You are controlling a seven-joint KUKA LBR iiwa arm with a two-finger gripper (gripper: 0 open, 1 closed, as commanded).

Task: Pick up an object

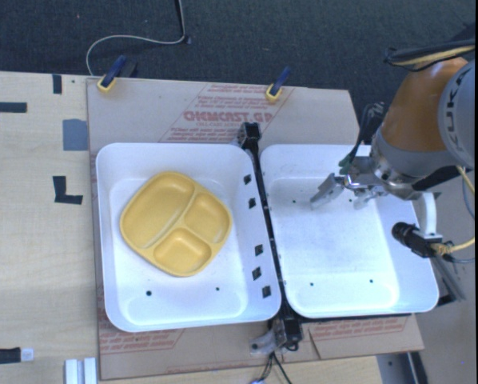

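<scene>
One tool (344, 189), fingers spread apart, nothing between them. Poised over the right bin (335, 290), near its back half, well apart from the yellow plate (176, 223). Grey arm (431, 126) with orange band entering behind the tool, away from the plate.

One candidate object for the pick: the yellow plate, lying flat in the left bin (119, 294), roughly centred, on the far side of the black divider (260, 214) from the tool. Three compartments visible in the plate: one long one toward the bin's back-left, two smaller ones beside it. Right bin floor under the tool bare of anything to grasp.

Judged handling: looks like moulded plastic, so probably light, stiff, smooth and somewhat slippery; not fragile. Too wide to span across the body. Best hold likely the raised outer rim, one finger inside a compartment and one outside, or a ridge between compartments. Plate edge nearest the divider seems the shortest reach. Shallow rim may slip out of a light pinch; the plate may tilt when lifted by one edge.

Cardboard sheet (223, 114) under both bins, clipped at the back, on the table (31, 238).
</scene>
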